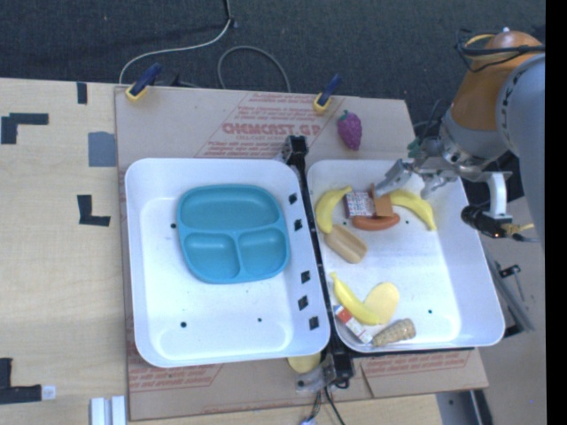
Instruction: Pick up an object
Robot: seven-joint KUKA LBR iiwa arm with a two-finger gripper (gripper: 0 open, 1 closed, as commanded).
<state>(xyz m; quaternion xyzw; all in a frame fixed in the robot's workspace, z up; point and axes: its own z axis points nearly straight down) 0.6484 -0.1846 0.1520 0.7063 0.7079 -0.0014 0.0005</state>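
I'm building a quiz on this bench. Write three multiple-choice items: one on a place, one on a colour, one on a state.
1. Where does the divided tray lie?
A. left bin
B. right bin
C. on the cardboard

2. What colour is the grape bunch?
A. green
B. purple
C. red

3. How does the gripper stand?
A. over the tray
B. outside both bins
C. low in the right bin

Key: A, the tray lies in the left bin; B, the bunch is purple; C, it reaches beside the hot dog.

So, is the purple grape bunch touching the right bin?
Apart. The camera view shows the grapes lying on the cardboard behind the right bin, with a bare strip between them.
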